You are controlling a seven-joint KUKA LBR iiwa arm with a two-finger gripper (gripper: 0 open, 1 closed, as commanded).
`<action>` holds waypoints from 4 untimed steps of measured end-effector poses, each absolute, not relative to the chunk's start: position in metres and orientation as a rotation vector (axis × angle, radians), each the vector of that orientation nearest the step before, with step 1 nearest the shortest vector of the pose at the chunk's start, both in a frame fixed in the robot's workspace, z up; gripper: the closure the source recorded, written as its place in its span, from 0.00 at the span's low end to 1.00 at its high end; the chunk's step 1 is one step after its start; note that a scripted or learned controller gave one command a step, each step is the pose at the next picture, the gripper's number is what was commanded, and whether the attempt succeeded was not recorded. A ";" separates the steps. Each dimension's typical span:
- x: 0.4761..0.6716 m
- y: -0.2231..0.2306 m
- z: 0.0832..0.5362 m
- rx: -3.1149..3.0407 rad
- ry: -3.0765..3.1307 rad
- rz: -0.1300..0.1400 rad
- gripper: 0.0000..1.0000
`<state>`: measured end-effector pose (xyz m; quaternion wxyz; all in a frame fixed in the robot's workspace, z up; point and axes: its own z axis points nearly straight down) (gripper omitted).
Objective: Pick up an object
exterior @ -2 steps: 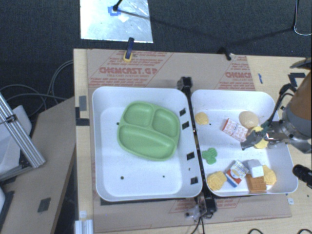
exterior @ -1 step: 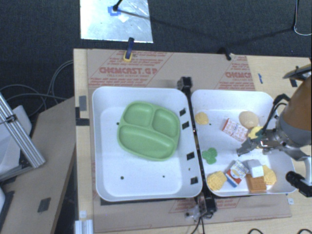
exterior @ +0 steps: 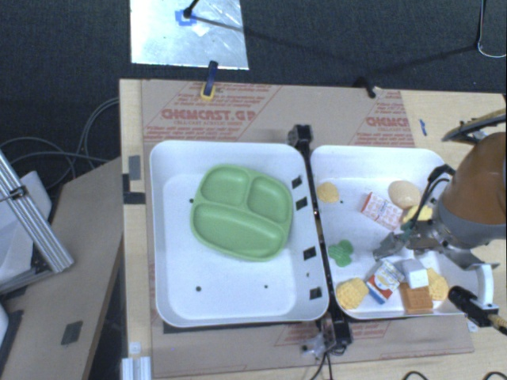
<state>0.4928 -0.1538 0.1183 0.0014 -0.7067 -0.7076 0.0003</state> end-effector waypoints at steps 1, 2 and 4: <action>0.493 -0.153 0.082 -2.219 -2.221 0.001 0.00; 0.494 -0.154 0.095 -2.222 -2.224 -0.003 1.00; 0.496 -0.151 0.203 -2.222 -2.231 -0.007 1.00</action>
